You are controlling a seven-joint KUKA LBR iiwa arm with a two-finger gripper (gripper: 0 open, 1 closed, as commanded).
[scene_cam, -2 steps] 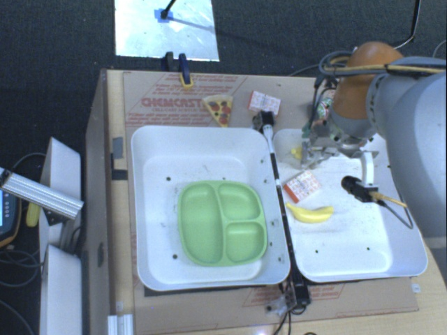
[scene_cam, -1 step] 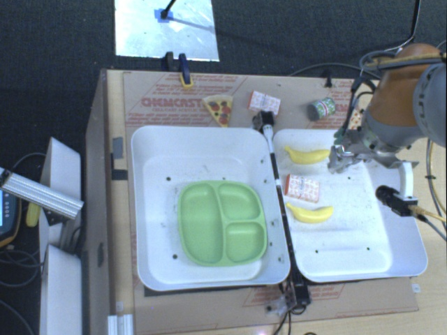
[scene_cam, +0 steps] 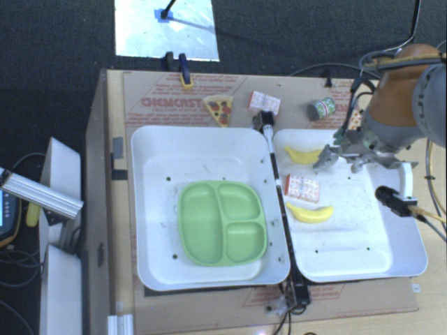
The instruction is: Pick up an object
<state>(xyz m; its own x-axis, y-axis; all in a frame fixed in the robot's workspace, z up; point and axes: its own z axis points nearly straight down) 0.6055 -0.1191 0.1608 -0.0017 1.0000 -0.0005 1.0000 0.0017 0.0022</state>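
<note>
While the gripper (scene_cam: 327,160) is hovering at the right bin's (scene_cam: 391,257) eleven o'clock, touching a banana (scene_cam: 304,155), jaw state cannot be determined; the board (scene_cam: 167,93) is reading "CHEMCAST".

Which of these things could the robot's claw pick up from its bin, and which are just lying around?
For the job, in the right bin: the claw, upper banana, lower banana, red-and-white packet.

Lying about: green tray in the left bin, pizza slice, small packet, green can.

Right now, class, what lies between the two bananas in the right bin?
In the camera view, a small red-and-white packet lies between the upper banana and the lower banana.
</note>
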